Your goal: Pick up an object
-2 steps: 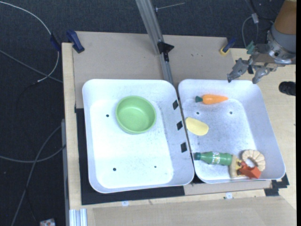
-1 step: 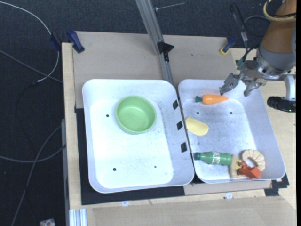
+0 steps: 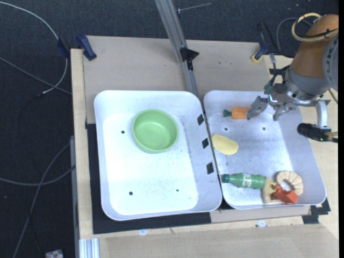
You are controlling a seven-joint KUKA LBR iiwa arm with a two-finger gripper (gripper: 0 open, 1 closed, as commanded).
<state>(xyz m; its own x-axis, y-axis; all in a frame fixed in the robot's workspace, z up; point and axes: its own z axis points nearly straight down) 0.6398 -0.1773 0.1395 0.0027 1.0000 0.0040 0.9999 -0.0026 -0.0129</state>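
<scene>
- The grey arm with its orange band reaches in from the right, and its claw (image 3: 267, 108) hangs over the far part of the right shallow white bin (image 3: 301, 149).
- The claw's two dark fingers (image 3: 256, 108) are spread apart with nothing between them.
- A small orange carrot-like toy with a green end (image 3: 236, 113) lies just to the left of the claw's nearer finger, close to it but not gripped.
- A pale yellow rounded piece (image 3: 224, 144) lies near the bin's left wall.
- A green plastic bottle with a white label (image 3: 245, 180) lies on its side along the near edge.
- Beside it sits a tan ring-shaped toy with red parts (image 3: 285, 187) in the near right corner.
- The left shallow white bin (image 3: 113, 192) holds a light green round bowl (image 3: 155, 130), upright.
- Both bins rest on the light wooden surface (image 3: 134, 63).
</scene>
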